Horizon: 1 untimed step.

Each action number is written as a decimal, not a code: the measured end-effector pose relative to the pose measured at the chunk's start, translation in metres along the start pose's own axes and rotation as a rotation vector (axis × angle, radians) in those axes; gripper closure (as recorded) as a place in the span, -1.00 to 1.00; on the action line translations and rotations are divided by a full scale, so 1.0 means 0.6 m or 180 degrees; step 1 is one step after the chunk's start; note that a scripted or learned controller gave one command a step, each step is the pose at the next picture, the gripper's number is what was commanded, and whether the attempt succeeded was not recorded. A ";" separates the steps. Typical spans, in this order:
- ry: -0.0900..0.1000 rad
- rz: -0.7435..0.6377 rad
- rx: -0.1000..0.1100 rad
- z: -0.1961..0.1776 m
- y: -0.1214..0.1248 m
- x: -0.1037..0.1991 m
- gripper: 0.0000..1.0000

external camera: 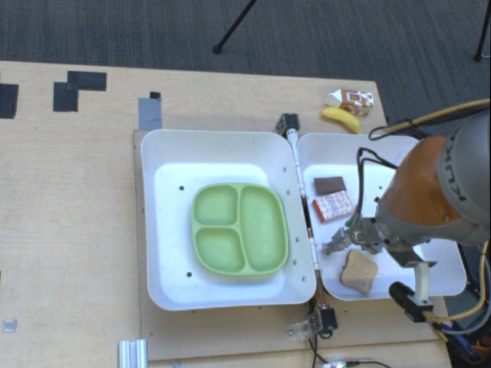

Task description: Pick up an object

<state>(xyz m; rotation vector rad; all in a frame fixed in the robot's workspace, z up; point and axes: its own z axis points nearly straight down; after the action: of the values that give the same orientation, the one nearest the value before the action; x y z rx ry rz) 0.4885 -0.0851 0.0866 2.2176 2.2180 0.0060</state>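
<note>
This is a robotics lab set up for testing rather than a home or shop. A plain wooden bench (69, 228) stands on dark grey carpet (153, 14) and carries two shallow white bins (165, 282) clamped side by side, with black tape marks (77, 89) stuck to its surface and loose cables (383, 133) trailing across it. A grey industrial arm (437, 190) with an orange band reaches over the bins, and the thin legs of a stand (242, 18) cross the carpet behind the bench.
</note>
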 end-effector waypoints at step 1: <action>0.0000 -0.0007 -0.0019 -0.019 0.004 0.001 1.00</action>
<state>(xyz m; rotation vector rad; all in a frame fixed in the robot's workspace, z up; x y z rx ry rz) 0.4907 -0.0847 0.0980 2.2121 2.2176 0.0125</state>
